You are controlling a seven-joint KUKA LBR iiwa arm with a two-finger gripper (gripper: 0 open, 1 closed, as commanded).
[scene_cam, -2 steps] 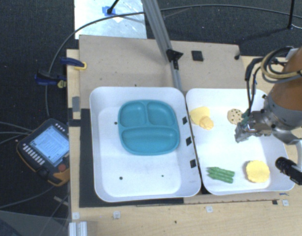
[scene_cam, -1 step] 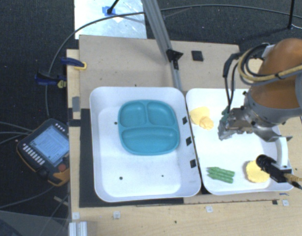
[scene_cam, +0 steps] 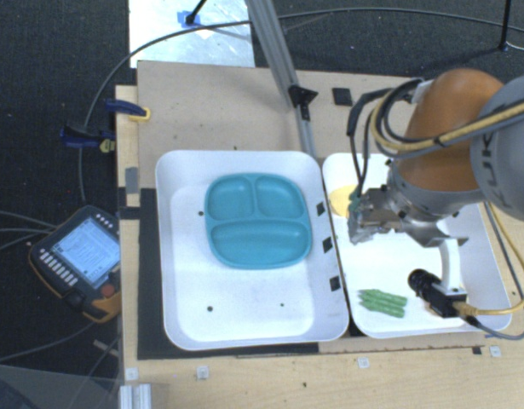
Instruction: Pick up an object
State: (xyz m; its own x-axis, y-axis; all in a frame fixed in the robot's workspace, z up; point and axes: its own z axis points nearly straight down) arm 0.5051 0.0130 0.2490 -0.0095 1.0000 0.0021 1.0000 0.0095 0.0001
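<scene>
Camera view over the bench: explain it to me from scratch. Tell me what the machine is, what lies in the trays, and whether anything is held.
This is one camera fixed above a bench, looking down at a slant. The grey machine with the orange band is a robot arm reaching in from the right; a program moves it. Its grasping tip, the end effector, hangs over the right bin, near that bin's left wall. Two shallow white bins sit side by side. The left bin holds a blue divided plate. The right bin holds green bean pods near its front edge and a yellow object, partly hidden by the end effector. Whether the end effector grips anything cannot be told from here. A handheld controller with a screen lies off the bench at the left.
</scene>
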